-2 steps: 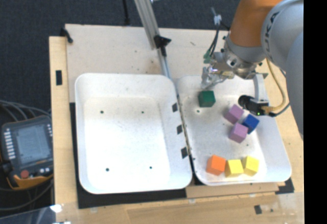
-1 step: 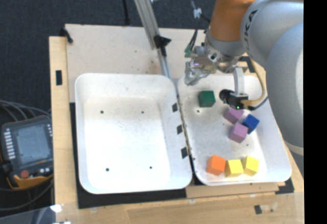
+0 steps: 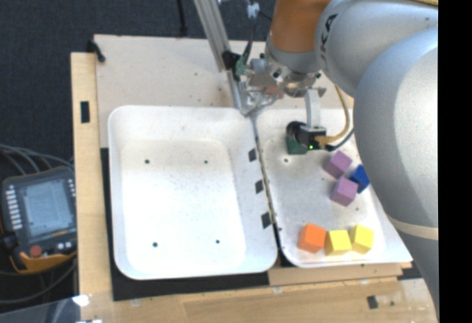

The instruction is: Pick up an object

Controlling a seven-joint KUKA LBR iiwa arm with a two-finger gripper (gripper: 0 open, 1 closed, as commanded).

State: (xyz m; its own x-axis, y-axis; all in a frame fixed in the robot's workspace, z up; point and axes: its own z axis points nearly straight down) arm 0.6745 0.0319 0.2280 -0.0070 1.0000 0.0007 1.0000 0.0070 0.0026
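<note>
Six matte cubes (image 3: 344,191) (seemingly foam) in right bin (image 3: 295,200); gripper (image 3: 256,95) state unclear.

I'm looking at the pale wooden bench (image 3: 85,189): it is carrying two shallow white bins, the left bin (image 3: 184,189) lying edge to edge with the right bin (image 3: 295,196).

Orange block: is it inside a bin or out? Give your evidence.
Inside. The orange block rests on the right bin floor, near its front rim, beside a yellow block.
</note>
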